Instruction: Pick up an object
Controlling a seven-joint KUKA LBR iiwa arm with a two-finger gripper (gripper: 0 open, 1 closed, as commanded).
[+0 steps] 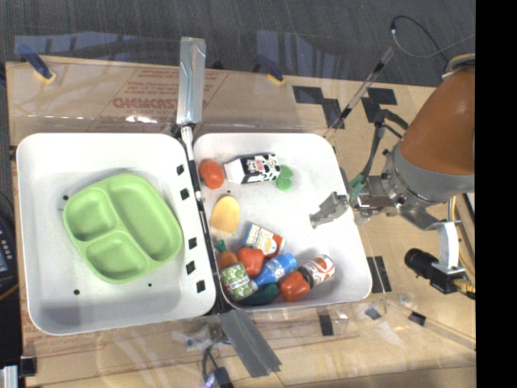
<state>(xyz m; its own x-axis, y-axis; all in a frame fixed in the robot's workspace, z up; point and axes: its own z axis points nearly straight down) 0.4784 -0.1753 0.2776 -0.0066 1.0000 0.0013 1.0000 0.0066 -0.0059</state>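
Observation:
The right bin [343, 176] holds a heap of toy food. At its back lie an orange-red tomato [212, 174], a black-and-white cow-print carton [258, 168] and a small green piece [284, 180]. A yellow fruit [225, 214] rests near the left wall. Along the front are an orange-and-white carton [263, 238], a red pepper [250, 260], a blue bottle [279, 267], a red-and-white can [321, 268] and a green can [236, 280]. My gripper [329, 209] hangs over the bare right side of this bin, apart from every object, with nothing in it.
In the left bin [36, 297] lies a green divided plate [121, 226]. A metal divider strip [191, 79] runs between the bins at the back. The arm's orange-banded wrist [440, 136] and cables stand beyond the right bin's right wall.

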